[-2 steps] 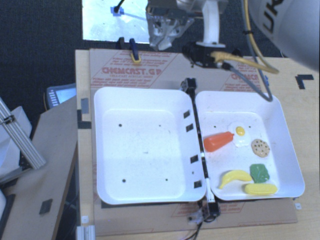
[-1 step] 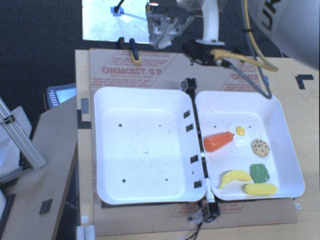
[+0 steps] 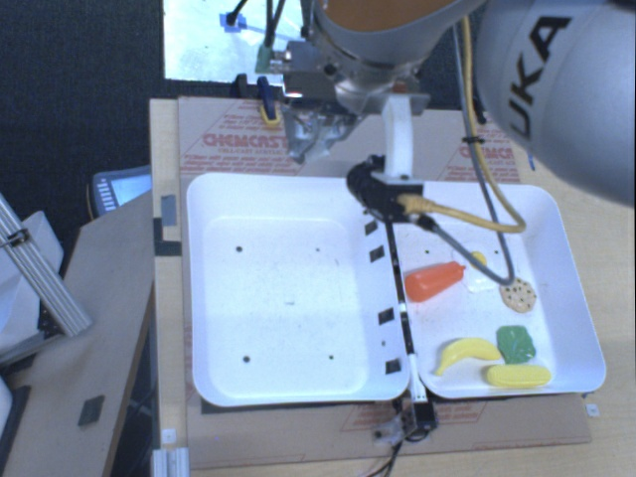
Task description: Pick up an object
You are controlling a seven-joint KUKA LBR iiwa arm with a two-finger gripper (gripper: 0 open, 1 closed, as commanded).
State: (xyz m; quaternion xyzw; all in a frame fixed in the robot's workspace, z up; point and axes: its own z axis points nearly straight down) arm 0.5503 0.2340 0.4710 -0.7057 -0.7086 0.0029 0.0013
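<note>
My gripper (image 3: 310,139) hangs high above the far edge of the left bin (image 3: 214,266), near the top of the camera view, with nothing seen between its metal fingers. In the right bin (image 3: 566,256) lie an orange carrot-shaped toy (image 3: 434,281), a round tan cookie (image 3: 518,295), a yellow banana (image 3: 467,353), a green piece (image 3: 516,343) and a yellow oblong piece (image 3: 518,375). All of them sit well to the right of and nearer than the gripper.
A black-marked divider (image 3: 395,296) separates the two bins. Cardboard (image 3: 229,137) lies under the bins. A grey metal rail (image 3: 40,276) and a small screen (image 3: 119,189) stand off the bench to the left.
</note>
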